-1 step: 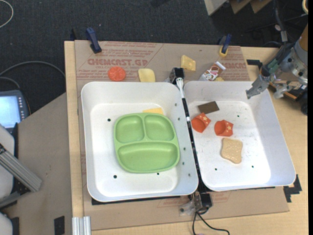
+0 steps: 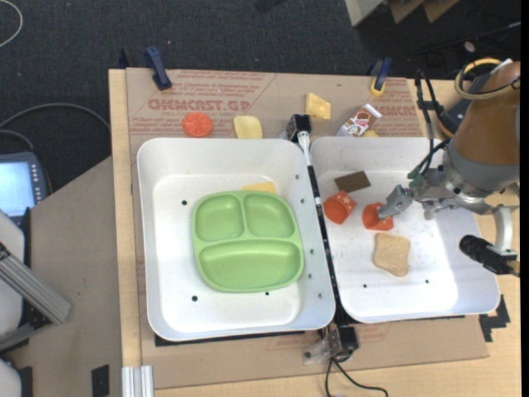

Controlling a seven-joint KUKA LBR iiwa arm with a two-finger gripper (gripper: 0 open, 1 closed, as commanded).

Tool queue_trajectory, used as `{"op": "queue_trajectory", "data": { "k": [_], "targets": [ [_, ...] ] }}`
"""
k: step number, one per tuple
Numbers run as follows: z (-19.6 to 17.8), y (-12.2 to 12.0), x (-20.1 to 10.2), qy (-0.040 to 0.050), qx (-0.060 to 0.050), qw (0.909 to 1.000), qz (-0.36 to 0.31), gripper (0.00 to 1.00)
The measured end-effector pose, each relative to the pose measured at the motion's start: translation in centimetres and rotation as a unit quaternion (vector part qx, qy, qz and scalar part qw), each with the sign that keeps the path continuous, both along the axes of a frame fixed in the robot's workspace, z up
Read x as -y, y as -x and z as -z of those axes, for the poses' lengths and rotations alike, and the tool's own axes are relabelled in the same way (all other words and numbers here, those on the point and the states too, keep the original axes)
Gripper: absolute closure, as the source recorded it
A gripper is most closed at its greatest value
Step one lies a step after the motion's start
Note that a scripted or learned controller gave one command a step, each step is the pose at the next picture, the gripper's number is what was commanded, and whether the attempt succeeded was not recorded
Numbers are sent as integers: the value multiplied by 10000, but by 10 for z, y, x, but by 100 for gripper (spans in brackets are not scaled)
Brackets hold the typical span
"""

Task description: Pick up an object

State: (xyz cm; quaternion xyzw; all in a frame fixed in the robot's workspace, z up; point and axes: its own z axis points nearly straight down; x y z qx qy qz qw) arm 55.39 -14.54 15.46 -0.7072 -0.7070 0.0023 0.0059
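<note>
Reaching into the right bin (image 2: 463, 304) from the right, with the arm (image 2: 488, 139) leaning over its far side and the gripper (image 2: 395, 203) hovering low beside a small red piece (image 2: 376, 217), near or touching it. Looking like the approach step of the pick, nothing lifted yet. Impossible to tell how wide the gripper is set or whether anything is caught in it. Calling next, by the look of it, for centring over the red piece, closing, then rising straight. Left bin (image 2: 157, 246): holding a green tray (image 2: 246, 241), with a pale yellow bit (image 2: 258, 188) peeping out behind it. Right bin: holding a tan bread slice (image 2: 392, 254), an orange-red cup (image 2: 338, 208), a brown block (image 2: 353, 181) and the red piece.
</note>
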Motion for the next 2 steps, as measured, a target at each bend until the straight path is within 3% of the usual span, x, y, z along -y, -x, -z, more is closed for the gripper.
{"op": "queue_trajectory", "data": {
  "k": [1, 2],
  "targets": [
    [74, -23, -27, 11, 31, 10000, -16, 0],
    [59, -23, -25, 30, 71, 10000, 2, 100]
  ]
}}
